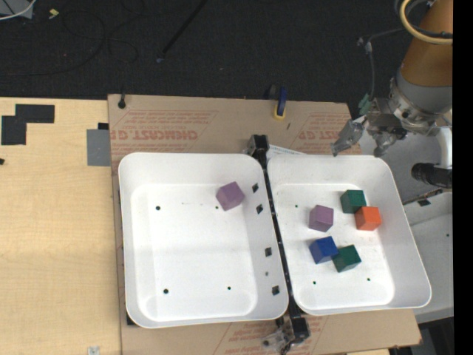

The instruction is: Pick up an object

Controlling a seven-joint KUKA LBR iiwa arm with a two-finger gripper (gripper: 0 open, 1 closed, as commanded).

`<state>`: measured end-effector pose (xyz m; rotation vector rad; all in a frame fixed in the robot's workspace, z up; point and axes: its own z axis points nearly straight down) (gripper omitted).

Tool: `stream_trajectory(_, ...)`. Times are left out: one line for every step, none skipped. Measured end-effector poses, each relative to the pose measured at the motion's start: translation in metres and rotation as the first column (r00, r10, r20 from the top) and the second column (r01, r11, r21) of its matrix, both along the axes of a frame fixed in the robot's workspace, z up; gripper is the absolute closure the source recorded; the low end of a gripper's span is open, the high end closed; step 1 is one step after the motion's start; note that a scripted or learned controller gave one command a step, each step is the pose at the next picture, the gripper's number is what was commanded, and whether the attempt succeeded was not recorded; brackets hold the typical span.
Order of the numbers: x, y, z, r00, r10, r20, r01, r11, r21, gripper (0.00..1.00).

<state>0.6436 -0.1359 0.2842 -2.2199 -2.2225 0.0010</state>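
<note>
A grey robot arm with an orange band reaches in from the right, its two-finger end effector [361, 137] poised above the far edge of the right-hand shallow white plastic bin [403, 272], fingers spread apart and gripping nothing. Below it and nearer the camera, five small cubes lie on that bin's floor: a dark green cube [353, 200] touching an orange cube [368, 217] just beside it, a pale purple cube [321, 217] to their left, and, nearer the front, a blue cube [323, 249] touching a second dark green cube [346, 257]. In the left-hand shallow white plastic bin [140, 272], a single pale purple cube [230, 195] sits tilted near the far right corner, well apart from the end effector. The two bins stand side by side on a sheet of brown printed cardboard [185, 128] laid over the light wooden desk [52, 235], with black clips along the seam between them.
</note>
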Motion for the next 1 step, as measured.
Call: stream_trajectory(-0.0371, -0.0786, -0.1293, 1.0, -0.007, -0.012, 0.007, 1.0, 0.001, 0.0)
